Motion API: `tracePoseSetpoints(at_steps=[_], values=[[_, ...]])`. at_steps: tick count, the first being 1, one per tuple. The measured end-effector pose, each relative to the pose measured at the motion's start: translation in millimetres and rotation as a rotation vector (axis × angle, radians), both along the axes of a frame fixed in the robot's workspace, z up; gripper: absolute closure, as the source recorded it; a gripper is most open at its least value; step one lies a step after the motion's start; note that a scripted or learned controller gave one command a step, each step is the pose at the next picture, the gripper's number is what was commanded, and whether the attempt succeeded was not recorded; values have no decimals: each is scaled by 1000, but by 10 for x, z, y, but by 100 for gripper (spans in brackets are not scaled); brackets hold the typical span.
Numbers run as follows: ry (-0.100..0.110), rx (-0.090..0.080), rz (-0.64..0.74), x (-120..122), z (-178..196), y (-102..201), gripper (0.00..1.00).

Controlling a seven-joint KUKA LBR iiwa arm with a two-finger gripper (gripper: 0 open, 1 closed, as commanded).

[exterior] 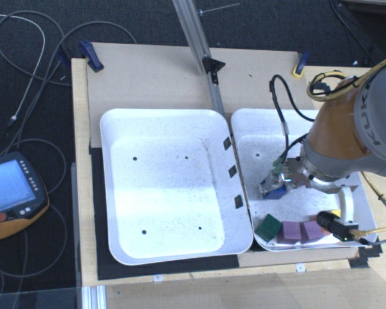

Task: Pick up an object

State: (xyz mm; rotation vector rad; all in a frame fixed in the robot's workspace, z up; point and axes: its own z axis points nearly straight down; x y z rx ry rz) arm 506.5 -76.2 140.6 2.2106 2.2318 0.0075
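Observation:
My gripper hangs low over the middle of the right bin, at the end of the grey and orange arm that comes in from the right. A small blue object lies right at the gripper's tip, partly covered by it; whether it is gripped is not visible. Along the bin's front edge sit a green block and two purple blocks side by side.
The left bin lies beside the right one, with a shared raised rim between them. A metal pole slants in from the top. Black cables trail over the right bin's back. A teach pendant rests off the bench at left.

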Motion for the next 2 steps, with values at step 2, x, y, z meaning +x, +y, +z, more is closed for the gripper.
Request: tracePoseSetpoints(at_steps=[2], values=[[10, 1, -3, 597, 585, 1106, 100]])
